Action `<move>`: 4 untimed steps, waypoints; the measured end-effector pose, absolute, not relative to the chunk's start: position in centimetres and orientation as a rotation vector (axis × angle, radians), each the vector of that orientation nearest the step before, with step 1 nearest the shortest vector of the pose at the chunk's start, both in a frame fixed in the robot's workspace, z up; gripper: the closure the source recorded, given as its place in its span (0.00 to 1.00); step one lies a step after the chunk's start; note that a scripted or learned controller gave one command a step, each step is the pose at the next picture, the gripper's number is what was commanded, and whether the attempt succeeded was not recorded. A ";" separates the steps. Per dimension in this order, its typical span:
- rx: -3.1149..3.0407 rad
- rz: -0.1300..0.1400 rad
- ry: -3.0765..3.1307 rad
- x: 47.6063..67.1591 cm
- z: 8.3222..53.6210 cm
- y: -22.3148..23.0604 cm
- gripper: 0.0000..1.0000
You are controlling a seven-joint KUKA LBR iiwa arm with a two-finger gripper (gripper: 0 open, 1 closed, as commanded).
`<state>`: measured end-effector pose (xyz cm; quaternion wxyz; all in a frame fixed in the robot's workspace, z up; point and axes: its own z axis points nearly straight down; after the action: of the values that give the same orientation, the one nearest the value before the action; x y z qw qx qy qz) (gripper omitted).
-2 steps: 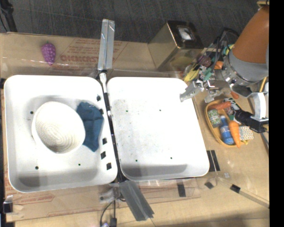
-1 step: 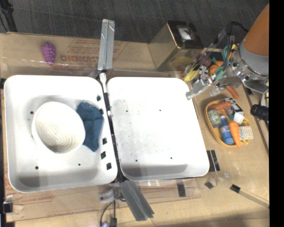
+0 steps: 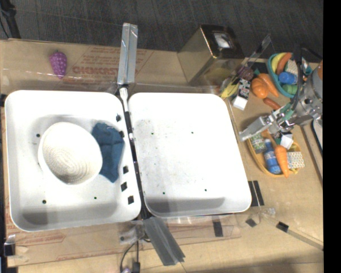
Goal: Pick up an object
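Note:
In the left bin (image 3: 23,209) lie a white woven dome-shaped object (image 3: 71,152) and a crumpled blue cloth (image 3: 109,149) touching its right side. My gripper (image 3: 268,124) hangs outside the bins, just right of the right bin (image 3: 233,192), over a small pile of toys. It is well away from the dome and the cloth. Nothing can be seen held in it.
A yellow tray of small toys (image 3: 277,158) lies under the gripper, with more colourful toys (image 3: 275,75) behind it. A brown box (image 3: 213,53) stands behind the right bin. A purple grape-like toy (image 3: 58,63) lies on the cardboard behind the left bin.

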<state>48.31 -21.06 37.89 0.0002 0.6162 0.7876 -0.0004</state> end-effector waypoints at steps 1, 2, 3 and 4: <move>2.242 -0.003 2.201 58.2 36.4 -21.0 0.00; 2.044 -0.002 2.387 50.8 35.0 -20.2 0.00; 2.197 -0.004 2.249 60.6 33.0 -21.0 0.00; 2.573 -0.002 1.804 65.7 34.5 -20.9 0.00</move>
<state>65.71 -20.95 34.52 -0.0004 0.8189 0.5740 -0.0006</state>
